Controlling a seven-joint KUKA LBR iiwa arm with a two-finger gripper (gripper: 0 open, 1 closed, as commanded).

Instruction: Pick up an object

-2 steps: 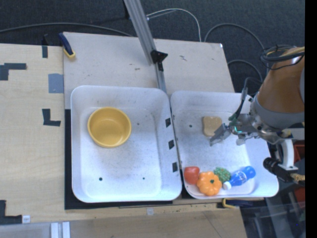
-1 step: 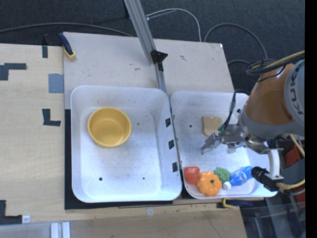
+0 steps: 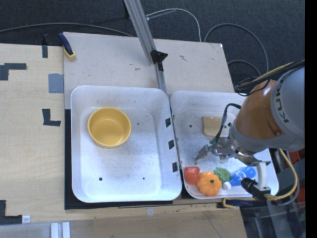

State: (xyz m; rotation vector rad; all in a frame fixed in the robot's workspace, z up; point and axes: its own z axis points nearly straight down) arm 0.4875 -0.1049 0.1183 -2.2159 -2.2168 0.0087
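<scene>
The jaws (image 3: 208, 151) stand parted and bare over the floor of the right bin (image 3: 190, 113), holding nothing; going left to right, a yellow bowl (image 3: 109, 127) sits in the left bin (image 3: 79, 148). In the right bin a red tomato (image 3: 191, 173), an orange pumpkin (image 3: 209, 183), a green piece (image 3: 222, 173) and a blue object (image 3: 242, 175) huddle near the front wall; a tan piece (image 3: 211, 125) lies farther back, beside the arm (image 3: 262, 115).

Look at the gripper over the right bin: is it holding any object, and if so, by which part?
Nothing is held. The gripper hangs open over bare floor of the right bin, apart from the red tomato and orange pumpkin below it.
</scene>
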